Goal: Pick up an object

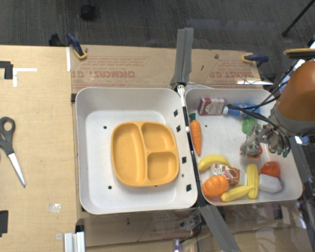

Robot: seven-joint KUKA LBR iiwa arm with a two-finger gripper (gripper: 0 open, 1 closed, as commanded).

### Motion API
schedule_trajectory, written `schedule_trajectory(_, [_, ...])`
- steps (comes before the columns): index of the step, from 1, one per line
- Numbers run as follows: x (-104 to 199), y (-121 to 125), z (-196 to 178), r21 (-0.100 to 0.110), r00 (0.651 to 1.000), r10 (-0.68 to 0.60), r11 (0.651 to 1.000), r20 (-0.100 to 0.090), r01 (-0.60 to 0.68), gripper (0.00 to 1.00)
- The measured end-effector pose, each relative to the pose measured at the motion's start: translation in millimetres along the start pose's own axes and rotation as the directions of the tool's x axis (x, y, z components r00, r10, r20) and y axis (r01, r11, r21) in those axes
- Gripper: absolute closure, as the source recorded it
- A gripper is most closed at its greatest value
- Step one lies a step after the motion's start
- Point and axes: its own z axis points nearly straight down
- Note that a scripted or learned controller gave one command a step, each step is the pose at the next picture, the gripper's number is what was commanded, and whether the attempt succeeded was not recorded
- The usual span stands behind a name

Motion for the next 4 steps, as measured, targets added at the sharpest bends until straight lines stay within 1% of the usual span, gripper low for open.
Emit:
schedule_trajectory(1, [-68,44,-64,0.0,0.982,0.19,0.982,-0.003,-0.19,1.0])
schedule_trajectory(2, [9,73,11,0.003,0.893,0.451,0.893,-0.007,-0.451,1.0])
schedule_trajectory(3, [-4,24,-30,0.002,0.93,0.367,0.93,-0.004,-0.367,1.0])
schedule_trajectory(4, [-1,102,-139,0.001,0.922,0.386,0.922,-0.005,-0.386,1.0])
